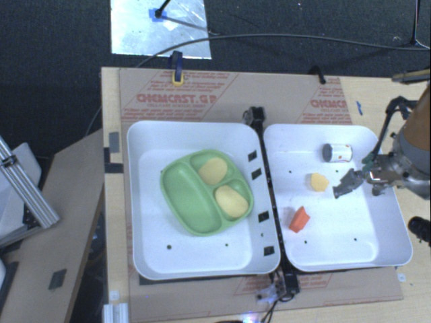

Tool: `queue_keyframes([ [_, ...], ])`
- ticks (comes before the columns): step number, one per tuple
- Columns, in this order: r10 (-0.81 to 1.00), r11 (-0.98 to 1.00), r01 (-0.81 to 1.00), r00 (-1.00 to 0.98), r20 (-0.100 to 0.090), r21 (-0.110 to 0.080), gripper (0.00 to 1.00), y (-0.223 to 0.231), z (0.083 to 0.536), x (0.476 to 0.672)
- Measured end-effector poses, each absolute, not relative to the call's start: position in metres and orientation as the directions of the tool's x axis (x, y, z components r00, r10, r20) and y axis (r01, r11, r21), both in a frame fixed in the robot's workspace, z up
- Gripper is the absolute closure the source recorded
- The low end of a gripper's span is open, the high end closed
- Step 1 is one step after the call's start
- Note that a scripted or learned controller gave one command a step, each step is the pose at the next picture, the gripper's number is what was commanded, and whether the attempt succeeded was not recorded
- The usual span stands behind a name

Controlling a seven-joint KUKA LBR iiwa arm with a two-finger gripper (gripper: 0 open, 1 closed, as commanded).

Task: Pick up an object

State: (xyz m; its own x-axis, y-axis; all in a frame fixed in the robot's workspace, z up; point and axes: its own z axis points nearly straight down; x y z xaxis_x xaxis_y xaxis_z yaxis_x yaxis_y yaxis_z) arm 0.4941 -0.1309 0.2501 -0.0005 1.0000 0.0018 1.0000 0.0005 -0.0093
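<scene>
In the right bin [337,247] lie a small yellow chunk [318,181], an orange-red wedge [299,219] and a small grey-and-white can [337,153] on its side. My gripper [347,184] reaches in from the right and hovers just right of the yellow chunk, below the can. Its dark fingers point left and down, and nothing shows between them. The orange wedge sits lower left of the gripper, apart from it.
The left bin [155,247] holds a green divided plate [182,200] with two yellow food pieces [213,170] [231,202] in its right compartments. A black divider with clips [266,200] runs between the bins. Cables hang along the right side near the arm.
</scene>
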Motion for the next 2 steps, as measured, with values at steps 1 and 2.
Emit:
queue_keyframes([
  [1,1.000,0.004,1.000,-0.004,0.000,0.002,0.00,-0.131,0.255,0.496],
  [2,1.000,0.001,1.000,-0.001,0.001,-0.003,0.00,-0.132,0.193,0.497],
])
